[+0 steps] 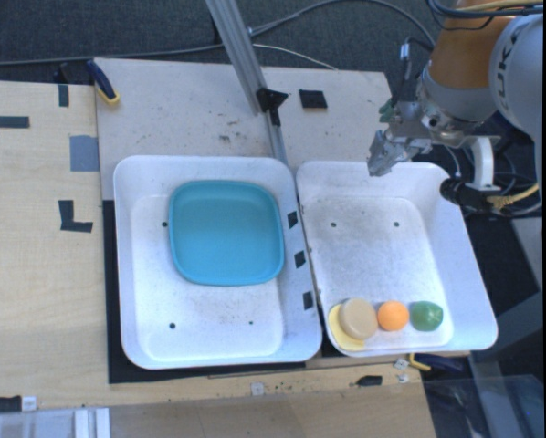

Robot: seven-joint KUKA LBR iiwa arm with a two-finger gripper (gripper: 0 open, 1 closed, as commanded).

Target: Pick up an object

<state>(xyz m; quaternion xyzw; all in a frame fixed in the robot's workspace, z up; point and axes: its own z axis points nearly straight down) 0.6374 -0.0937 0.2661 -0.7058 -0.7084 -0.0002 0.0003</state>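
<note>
My gripper [382, 159] hangs over the far rim of the right bin [456, 245], with nothing visible between its fingertips. Along that bin's near edge lie three small objects in a row: a tan round piece [356, 317] resting on something yellow, an orange ball [393, 316] and a green ball [425, 315]. A teal square plate [225, 232] lies flat in the left bin [136, 245]. The gripper is far from all of them.
A grey metal pole [246, 53] slants up from between the two bins at the back. Dark clips [302, 258] sit along the divide between the bins. Cables [492, 194] loop beside the arm at the right.
</note>
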